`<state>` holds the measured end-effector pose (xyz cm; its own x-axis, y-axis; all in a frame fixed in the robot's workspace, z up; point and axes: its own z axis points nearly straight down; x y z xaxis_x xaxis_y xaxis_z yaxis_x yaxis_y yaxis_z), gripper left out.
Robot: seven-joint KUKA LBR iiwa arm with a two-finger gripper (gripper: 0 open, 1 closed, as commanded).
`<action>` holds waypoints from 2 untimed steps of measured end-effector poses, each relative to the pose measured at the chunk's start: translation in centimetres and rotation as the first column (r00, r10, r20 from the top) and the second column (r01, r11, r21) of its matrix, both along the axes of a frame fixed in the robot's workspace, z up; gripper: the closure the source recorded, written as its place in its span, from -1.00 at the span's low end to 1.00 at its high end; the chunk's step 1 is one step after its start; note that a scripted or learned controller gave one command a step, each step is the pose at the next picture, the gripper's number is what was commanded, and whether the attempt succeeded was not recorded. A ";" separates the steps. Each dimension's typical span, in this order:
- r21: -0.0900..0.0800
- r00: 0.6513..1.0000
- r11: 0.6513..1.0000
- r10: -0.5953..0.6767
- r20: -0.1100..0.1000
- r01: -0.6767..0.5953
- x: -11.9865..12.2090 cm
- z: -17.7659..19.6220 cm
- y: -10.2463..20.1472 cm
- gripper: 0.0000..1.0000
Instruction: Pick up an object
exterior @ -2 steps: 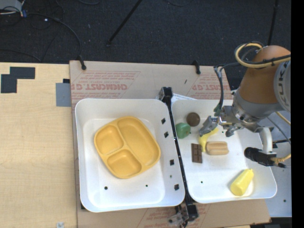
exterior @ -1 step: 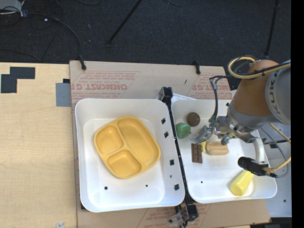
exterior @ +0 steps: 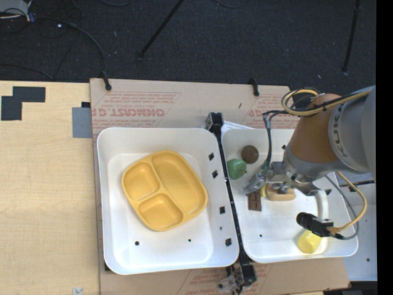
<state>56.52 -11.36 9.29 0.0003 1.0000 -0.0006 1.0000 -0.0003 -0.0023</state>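
reaching low into right bin (exterior: 344, 251)

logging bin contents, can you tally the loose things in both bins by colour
yellow: 2, divided tray in the left bin, small block in the right bin
green: 1, ball
brown: 2, round ball, dark flat piece
tan: 1, piece beside the gripper
total: 6

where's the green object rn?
The green object lies in the right bin, hard against the divider on its left side, with the brown ball just up and right of it.
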 end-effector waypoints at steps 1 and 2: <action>0.001 1.000 1.000 -0.004 0.004 0.004 0.2 1.4 -0.1 1.00; 0.000 1.000 1.000 0.001 0.003 -0.001 0.6 5.7 -0.4 1.00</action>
<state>57.08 -11.76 14.98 -0.0006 1.0000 -0.0002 1.0000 0.0006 0.0006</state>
